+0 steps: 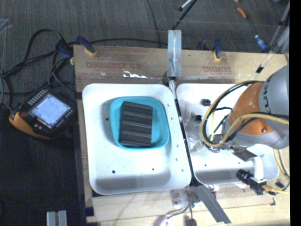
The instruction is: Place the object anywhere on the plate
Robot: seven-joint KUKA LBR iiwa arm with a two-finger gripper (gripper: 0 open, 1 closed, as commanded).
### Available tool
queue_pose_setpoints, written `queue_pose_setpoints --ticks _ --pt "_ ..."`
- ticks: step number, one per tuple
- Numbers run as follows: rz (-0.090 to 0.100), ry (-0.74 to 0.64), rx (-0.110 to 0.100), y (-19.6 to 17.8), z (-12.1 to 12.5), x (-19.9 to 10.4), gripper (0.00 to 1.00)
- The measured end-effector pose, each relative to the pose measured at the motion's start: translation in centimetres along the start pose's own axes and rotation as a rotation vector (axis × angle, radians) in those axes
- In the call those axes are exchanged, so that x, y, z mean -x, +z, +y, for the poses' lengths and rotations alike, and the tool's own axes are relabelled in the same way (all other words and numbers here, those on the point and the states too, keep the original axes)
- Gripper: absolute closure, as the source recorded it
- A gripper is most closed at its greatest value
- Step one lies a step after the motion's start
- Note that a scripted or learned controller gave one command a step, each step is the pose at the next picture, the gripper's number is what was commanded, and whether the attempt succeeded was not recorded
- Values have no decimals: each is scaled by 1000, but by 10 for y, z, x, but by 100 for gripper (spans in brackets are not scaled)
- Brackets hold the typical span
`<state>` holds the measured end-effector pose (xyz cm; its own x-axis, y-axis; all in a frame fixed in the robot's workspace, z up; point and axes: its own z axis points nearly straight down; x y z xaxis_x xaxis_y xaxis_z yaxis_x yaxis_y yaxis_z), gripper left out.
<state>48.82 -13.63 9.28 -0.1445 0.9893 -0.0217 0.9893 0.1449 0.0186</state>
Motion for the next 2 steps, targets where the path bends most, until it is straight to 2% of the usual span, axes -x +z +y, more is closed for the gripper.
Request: queue_pose_setpoints --ticks 1,2 --pt "22 -249 -18 -93 -10 49 0" --pt "16 -67 -21 -27 -5 -5 0"
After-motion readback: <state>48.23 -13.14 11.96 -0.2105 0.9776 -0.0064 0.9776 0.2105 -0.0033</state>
